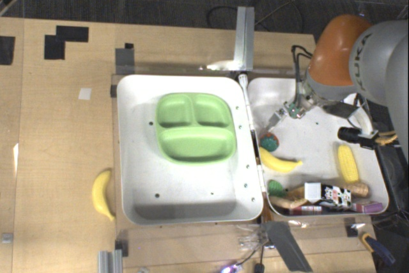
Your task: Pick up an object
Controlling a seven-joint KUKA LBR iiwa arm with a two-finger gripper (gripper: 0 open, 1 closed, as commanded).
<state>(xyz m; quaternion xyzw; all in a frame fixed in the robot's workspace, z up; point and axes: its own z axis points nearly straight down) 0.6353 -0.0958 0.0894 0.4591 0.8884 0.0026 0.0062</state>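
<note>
My arm [358, 54], grey with its orange band, comes in from the right and hangs over the back of the right bin [319, 137]. Next to it, the left bin [134, 156] bears a green divided plate [194, 126], well away from where I am working. A second yellow banana [102, 194] lies outside on the bench, touching that bin's left wall; I judge it out of easy reach.

In my own bin a corn cob [347, 163] lies near the right wall, and a clutter of small packets and a wooden piece lines the front edge. The nearest likely target is the banana [278, 162], lying near the bin's left wall with its long axis running left to right, curving slightly. Just above its left end sits a small red and green strawberry toy [270, 142].

My pincer [291, 110] is small at this slant, and I cannot tell how it is set. The banana lies forward of it and slightly left, so I judge the coming move as a short reach toward the front, closing across the fruit's narrow width.
</note>
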